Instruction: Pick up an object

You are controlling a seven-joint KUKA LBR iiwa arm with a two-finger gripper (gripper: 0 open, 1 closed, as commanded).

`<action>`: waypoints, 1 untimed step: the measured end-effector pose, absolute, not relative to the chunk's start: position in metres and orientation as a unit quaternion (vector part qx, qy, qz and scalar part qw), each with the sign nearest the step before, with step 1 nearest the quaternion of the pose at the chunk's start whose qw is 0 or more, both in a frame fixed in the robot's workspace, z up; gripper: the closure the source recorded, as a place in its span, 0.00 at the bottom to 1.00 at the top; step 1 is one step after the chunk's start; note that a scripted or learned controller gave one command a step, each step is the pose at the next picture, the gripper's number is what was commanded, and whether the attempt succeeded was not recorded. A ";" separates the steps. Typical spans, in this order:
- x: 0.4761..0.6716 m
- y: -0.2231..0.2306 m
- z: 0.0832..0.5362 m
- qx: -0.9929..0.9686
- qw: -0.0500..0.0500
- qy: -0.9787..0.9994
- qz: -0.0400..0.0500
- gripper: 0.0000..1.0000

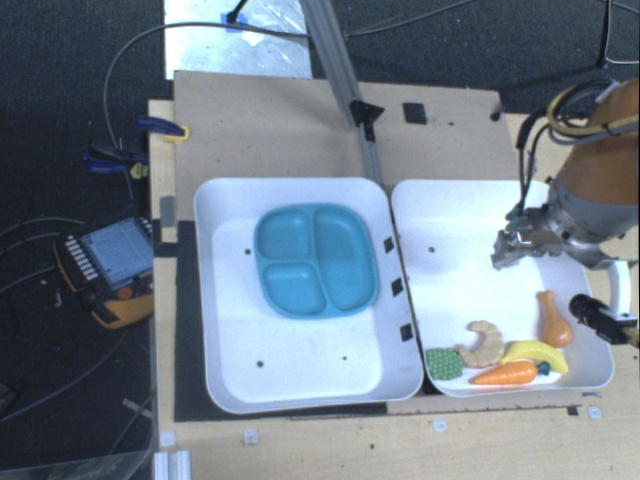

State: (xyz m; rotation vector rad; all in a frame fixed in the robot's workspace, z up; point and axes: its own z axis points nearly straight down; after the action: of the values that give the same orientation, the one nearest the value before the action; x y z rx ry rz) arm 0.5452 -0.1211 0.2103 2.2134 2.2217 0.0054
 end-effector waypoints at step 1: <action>0.547 -0.121 0.265 0.705 0.003 0.709 0.002 1.00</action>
State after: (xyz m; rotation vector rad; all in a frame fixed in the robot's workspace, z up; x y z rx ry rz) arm 0.5471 -0.1214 0.2646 2.2113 2.2218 0.0071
